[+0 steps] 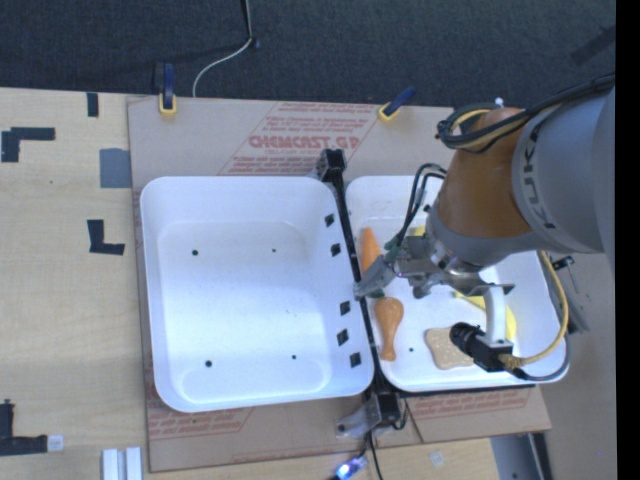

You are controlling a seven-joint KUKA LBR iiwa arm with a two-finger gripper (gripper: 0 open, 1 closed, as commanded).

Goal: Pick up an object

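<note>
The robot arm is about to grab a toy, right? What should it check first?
1. Objects lie in the right bin: ok.
2. Tool is over the right bin, near the divider: ok.
3. Orange drumstick-shaped toy lies just below the tool, uncovered: ok.
4. Carrot-like piece lies close to the divider, tight for a grab: not ok.
5. Tool is free of objects: cannot tell.
6. Toast-like piece is partly under the arm's black part: not ok.
</note>
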